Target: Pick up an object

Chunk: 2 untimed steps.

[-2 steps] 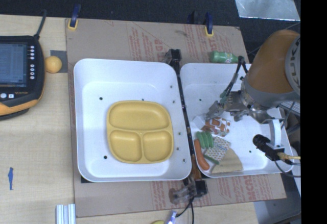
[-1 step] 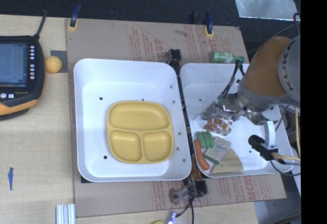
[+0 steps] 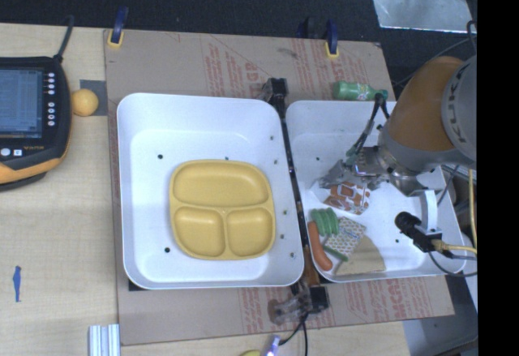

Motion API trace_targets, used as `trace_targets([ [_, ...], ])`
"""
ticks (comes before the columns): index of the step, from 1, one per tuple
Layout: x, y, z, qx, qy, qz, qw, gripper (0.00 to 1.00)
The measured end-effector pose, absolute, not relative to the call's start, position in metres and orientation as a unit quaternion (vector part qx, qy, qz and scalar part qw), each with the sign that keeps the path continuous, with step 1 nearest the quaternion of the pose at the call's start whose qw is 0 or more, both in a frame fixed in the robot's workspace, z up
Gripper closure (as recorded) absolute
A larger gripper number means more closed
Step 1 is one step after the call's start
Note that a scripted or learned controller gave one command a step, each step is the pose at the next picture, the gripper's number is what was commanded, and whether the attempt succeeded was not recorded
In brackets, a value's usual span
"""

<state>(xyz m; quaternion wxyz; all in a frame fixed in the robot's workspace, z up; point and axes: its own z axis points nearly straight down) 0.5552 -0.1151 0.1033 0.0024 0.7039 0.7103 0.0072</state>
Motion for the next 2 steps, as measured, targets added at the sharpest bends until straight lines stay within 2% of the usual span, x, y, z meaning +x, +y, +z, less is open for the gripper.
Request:
trace_targets([
  [1, 0.5606, -0.1153, 0.1185, 0.702, 0.712, 0.0121, 0.009, 1.0],
  [2, 0.5603, -0.1161, 0.1183, 0.703, 0.711, 0.0114, 0.01, 0.0],
])
